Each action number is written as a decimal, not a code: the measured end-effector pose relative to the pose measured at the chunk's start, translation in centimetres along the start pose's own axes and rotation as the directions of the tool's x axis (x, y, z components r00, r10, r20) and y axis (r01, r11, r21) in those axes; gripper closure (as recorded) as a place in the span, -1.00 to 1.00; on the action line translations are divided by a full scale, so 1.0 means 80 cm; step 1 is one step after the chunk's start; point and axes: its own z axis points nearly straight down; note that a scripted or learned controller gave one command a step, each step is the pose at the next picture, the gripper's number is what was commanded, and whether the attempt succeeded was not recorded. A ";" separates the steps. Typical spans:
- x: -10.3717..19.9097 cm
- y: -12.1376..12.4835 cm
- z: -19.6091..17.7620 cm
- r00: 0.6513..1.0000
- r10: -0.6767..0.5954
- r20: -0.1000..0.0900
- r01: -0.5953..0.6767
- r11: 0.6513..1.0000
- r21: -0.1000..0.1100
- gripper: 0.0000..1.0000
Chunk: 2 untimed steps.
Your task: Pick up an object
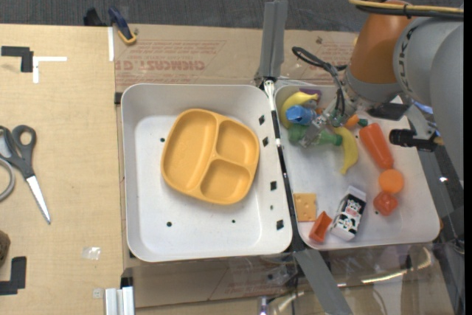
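The gripper [322, 122] hangs low over the far end of the right white bin [413, 232], right beside a blue toy [297, 114] and green toy [301, 133]. A yellow plastic banana [348, 150] lies just next to the gripper, pointing toward the bench's front. I cannot tell how its hand is set. The left white bin [140, 181] holds a yellow divided plate [210, 156].

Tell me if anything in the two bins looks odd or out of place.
Nothing stands out. The yellow divided plate lies flat in the left bin; toy foods lie loosely scattered in the right bin, none spilled over its rim.
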 end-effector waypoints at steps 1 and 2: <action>-0.002 0.001 -0.013 1.000 -0.003 0.007 0.003 1.000 -0.002 1.00; 0.062 0.024 -0.220 0.998 0.060 0.005 -0.059 0.998 -0.005 1.00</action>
